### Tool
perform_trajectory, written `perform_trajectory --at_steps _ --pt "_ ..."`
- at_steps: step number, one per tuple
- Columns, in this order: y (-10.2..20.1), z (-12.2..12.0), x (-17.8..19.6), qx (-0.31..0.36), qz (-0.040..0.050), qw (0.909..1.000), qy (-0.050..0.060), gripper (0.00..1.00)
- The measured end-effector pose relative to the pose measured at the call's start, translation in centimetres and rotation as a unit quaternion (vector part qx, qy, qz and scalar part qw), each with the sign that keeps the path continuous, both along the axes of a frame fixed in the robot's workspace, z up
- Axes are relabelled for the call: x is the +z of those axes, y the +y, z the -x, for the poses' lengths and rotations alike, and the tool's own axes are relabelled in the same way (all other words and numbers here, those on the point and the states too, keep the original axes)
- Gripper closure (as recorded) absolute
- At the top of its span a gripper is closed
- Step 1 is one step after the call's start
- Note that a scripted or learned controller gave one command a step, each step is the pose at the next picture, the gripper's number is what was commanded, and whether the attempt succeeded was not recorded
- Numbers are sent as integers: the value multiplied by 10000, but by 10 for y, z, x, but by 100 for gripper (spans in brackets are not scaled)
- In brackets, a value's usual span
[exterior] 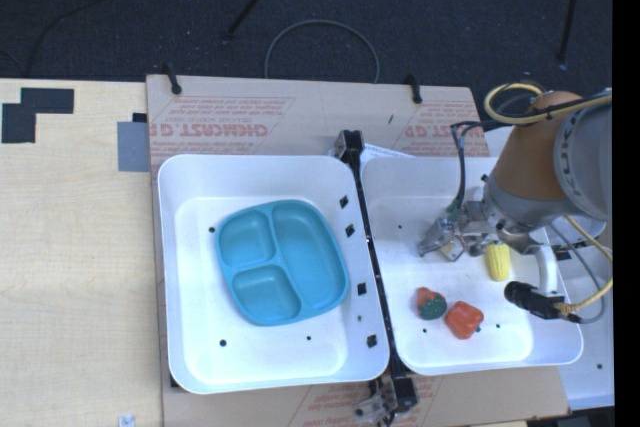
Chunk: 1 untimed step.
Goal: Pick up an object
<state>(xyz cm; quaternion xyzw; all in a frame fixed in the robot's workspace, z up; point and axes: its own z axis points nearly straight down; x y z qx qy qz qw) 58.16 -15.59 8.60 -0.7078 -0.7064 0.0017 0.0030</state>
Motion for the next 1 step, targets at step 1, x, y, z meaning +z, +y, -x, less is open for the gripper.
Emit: perform_trajectory --at_steps 1 --pt "-2 -1 14 -21 5 10000 -19 100"
